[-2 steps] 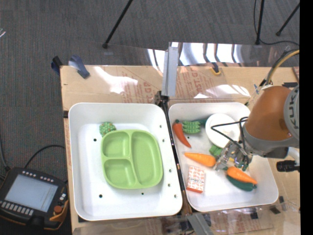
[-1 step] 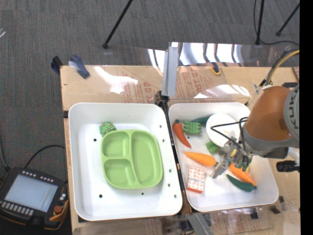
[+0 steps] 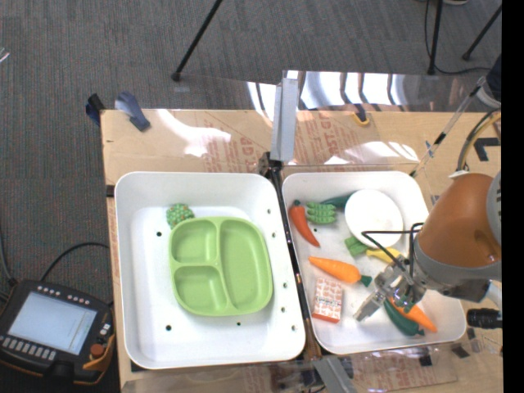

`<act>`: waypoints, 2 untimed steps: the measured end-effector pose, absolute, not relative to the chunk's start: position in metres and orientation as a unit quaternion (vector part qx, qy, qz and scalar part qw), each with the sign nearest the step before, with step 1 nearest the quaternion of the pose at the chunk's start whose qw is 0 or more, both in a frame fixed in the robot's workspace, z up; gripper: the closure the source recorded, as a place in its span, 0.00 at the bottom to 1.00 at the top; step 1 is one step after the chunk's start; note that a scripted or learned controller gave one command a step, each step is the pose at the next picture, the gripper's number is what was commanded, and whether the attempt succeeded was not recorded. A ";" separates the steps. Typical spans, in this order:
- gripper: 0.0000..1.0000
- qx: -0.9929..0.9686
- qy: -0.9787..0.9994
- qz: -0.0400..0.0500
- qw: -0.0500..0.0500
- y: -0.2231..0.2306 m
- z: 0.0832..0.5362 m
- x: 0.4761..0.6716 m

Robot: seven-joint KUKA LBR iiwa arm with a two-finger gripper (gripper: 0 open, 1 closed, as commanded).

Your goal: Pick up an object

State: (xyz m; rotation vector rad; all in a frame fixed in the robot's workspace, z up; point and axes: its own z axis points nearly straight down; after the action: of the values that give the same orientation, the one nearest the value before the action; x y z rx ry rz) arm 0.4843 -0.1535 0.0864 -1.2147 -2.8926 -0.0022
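Observation:
My gripper (image 3: 383,298) hangs low over the front of the right bin (image 3: 409,182), below the orange band of the arm. It is just right of an orange carrot (image 3: 336,268) and a small red-and-white box (image 3: 328,299). A dark green vegetable with an orange end (image 3: 412,318) lies partly under the gripper, at its right. Further back lie a red pepper (image 3: 302,224), a green vegetable (image 3: 323,213), a white round plate (image 3: 374,214) and small yellow and green pieces (image 3: 370,250). I see nothing held.
The left bin (image 3: 135,219) holds a green divided plate (image 3: 221,266) and a small green knobbly toy (image 3: 179,214) at its back left. A metal post (image 3: 282,121) stands behind the wall between the bins. A teach pendant (image 3: 49,326) lies on the floor at left.

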 end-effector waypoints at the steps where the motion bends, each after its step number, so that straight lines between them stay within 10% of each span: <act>1: 0.00 -0.482 -0.876 0.000 0.003 -0.108 0.086 0.485; 2: 0.00 -0.558 -0.830 0.001 0.004 -0.086 0.086 0.474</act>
State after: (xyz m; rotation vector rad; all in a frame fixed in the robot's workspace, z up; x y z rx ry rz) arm 0.4744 -0.0857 0.0857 -1.7483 -2.5994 0.0019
